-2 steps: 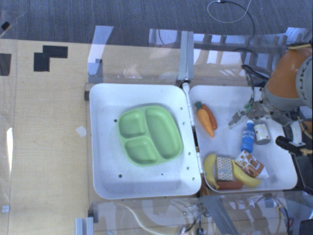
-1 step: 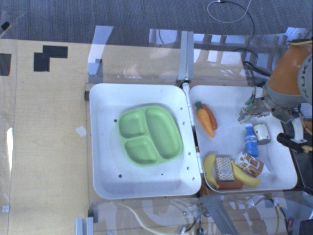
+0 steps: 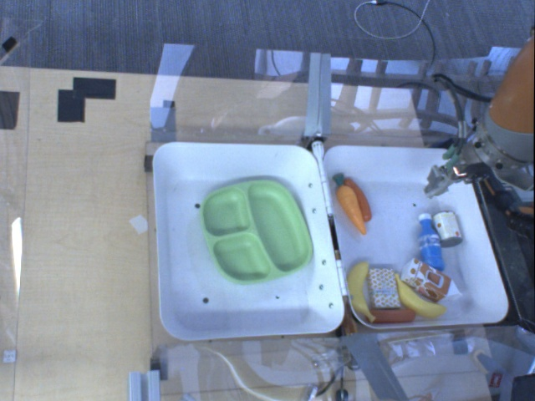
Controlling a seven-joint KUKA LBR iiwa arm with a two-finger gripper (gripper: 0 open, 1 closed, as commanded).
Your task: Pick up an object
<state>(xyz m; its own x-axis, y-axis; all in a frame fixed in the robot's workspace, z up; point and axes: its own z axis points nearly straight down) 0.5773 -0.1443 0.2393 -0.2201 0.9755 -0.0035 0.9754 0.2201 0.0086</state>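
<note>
While the camera view is looking down at a slant on a pale wooden tabletop (image 3: 75, 224), two shallow white bins are sitting side by side on it. Taking the right bin (image 3: 393, 170) as the landmark, the left bin (image 3: 180, 307) is lying just beside it, touching along a shared edge, and is holding a green divided plate (image 3: 255, 230) with three compartments near its middle.

Inside the right bin, an orange toy carrot (image 3: 353, 205) is lying near the bin's left wall, toward the far side. A small blue bottle (image 3: 430, 242) is resting right of the bin's middle, and a small silver can (image 3: 447, 228) is lying just beside it, nearer the right wall. Along the bin's near wall, a yellow banana (image 3: 359, 288), a small checkered packet (image 3: 384, 287), a red sausage-like piece (image 3: 391, 315), a second banana (image 3: 420, 302) and a red-and-white snack packet (image 3: 426, 279) are crowding together, touching and overlapping.

Over the right bin's far right corner, the gripper (image 3: 440, 176) is hanging on the grey arm with its orange band (image 3: 514, 98). Whether its fingers are apart or together, I cannot tell; nothing is showing between them.
</note>
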